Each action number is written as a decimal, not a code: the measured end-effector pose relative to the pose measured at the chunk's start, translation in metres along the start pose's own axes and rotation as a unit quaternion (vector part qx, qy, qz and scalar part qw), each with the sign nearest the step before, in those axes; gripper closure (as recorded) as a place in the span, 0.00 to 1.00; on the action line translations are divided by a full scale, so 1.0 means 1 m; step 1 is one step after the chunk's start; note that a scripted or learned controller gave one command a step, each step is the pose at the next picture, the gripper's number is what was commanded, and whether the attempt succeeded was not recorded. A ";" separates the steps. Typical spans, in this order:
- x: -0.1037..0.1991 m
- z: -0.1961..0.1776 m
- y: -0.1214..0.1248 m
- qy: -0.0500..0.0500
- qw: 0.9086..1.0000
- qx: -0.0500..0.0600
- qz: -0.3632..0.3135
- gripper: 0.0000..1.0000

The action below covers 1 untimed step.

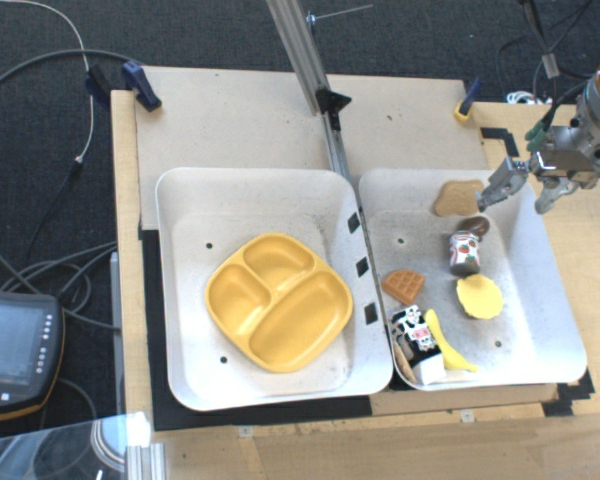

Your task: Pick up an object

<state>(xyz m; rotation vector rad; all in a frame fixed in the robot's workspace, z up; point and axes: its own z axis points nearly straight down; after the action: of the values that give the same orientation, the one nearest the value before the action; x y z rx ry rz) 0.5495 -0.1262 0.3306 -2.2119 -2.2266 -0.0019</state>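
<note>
My gripper [525,190] hangs over the far right part of the right bin [540,298], fingers spread open with nothing between them. One fingertip [493,194] sits just right of a tan bread-shaped piece [457,198]. Below that piece lie a small red and white can [465,252], a round yellow piece [478,296] and a brown waffle [404,287]. At the bin's near edge lie a yellow banana [447,344] and a black and white cow-patterned item [412,330].
The left bin [180,218] holds a yellow divided plate [279,300]. A metal rail [310,58] runs down between the two bins. Blue clamps [140,83] hold the bench corners, and cables lie on the floor at left.
</note>
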 end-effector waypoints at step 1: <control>-0.028 -0.131 0.041 -0.004 1.000 -0.007 0.002 0.00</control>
<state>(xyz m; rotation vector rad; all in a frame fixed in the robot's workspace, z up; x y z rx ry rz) 0.5906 -0.1543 0.4620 -2.2266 -2.2327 -0.0092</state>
